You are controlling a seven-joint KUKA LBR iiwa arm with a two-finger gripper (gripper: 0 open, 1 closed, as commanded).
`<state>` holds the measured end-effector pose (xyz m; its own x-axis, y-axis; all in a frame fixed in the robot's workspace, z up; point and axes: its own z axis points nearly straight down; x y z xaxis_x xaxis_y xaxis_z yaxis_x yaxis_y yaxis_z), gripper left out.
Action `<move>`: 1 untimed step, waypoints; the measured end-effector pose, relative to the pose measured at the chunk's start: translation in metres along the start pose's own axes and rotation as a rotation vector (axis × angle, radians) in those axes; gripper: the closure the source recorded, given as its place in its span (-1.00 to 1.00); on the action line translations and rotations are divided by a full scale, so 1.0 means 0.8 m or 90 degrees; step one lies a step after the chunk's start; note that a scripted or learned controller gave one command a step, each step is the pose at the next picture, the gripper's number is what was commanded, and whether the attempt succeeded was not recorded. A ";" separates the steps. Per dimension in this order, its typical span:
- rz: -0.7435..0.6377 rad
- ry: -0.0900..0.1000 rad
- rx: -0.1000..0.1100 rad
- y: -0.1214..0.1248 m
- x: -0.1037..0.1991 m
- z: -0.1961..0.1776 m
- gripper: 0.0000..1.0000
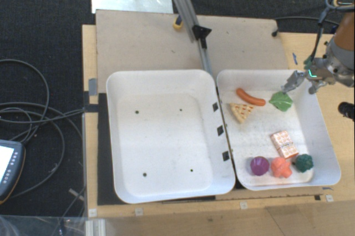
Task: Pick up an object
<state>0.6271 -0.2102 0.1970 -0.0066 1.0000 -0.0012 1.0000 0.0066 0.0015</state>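
The right bin (327,135) holds several toy foods. An orange-red sausage (250,97) and a tan wedge (242,111) lie near its back left, and a light green leafy piece (281,101) lies at the back middle. A pink block (284,144) rests further forward. Along the front sit a purple ball (259,165), an orange piece (281,167) and a dark green piece (303,162). My gripper (302,85) hangs over the bin's back right corner, just up and right of the leafy piece. It is open, with nothing between its fingers.
The left bin (161,135) stands beside the right one, their rims touching in the middle. A grey pole (186,1) slants across the back of the bench. Cables and a tablet (8,165) lie on the floor to the left.
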 end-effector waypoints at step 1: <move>0.000 0.001 0.002 0.004 0.005 0.053 -1.00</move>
<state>0.6301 -0.2060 0.1548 -0.0068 1.0000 0.0002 1.0000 0.0068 -0.0014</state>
